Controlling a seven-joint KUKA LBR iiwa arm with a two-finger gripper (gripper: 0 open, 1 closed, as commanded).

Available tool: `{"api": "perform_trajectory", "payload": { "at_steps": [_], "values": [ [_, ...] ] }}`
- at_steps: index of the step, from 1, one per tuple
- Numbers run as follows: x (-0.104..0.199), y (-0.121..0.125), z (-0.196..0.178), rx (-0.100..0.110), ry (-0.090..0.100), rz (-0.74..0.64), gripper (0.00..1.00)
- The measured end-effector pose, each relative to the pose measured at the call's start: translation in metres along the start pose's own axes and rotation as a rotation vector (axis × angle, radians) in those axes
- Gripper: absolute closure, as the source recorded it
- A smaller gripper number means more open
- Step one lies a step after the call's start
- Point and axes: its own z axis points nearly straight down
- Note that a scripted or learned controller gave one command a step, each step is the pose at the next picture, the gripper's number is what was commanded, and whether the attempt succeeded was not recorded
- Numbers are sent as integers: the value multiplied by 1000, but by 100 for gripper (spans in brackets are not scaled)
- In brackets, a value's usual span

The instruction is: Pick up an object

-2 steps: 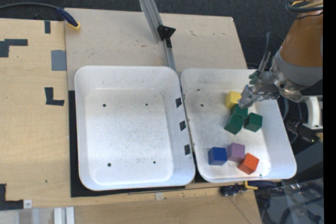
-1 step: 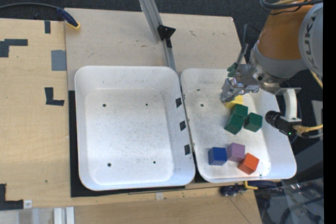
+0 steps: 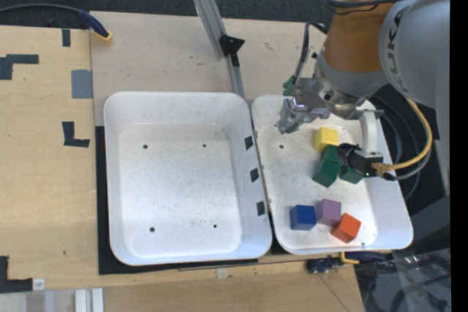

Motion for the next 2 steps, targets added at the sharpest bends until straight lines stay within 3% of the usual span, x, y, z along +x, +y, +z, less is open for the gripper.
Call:
{"api": "perform_trajectory", "payload": {
  "at_steps": [2],
  "values": [
    [104,33,28,2,0,0,100]
  ]
}}
